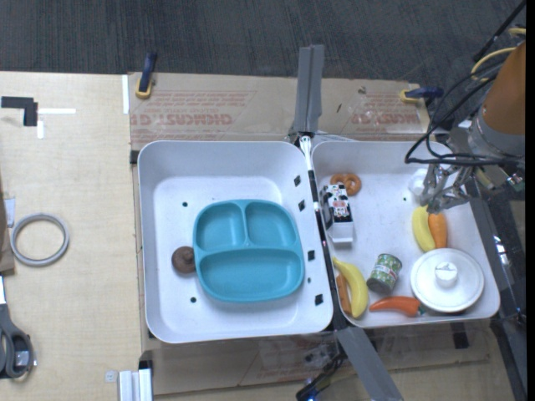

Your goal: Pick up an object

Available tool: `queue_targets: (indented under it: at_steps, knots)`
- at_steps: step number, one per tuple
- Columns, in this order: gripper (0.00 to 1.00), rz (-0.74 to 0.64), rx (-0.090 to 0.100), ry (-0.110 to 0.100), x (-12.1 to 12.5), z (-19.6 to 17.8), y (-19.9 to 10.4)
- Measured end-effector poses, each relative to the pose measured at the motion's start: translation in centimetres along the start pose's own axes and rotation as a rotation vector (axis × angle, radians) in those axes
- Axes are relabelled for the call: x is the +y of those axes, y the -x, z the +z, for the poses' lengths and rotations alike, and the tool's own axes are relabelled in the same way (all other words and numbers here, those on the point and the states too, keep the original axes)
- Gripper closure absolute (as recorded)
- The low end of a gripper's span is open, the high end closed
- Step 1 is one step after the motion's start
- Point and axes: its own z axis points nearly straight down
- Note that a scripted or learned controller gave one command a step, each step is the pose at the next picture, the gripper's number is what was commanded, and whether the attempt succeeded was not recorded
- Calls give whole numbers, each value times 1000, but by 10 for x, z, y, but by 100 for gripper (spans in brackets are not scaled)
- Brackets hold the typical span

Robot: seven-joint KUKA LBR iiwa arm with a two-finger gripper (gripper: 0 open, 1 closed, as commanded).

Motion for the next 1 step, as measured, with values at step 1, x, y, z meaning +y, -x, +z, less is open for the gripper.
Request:
queue_targets:
  at_steps: [1]
  knots:
    - [0, 0, -1, 0, 0, 0, 0]
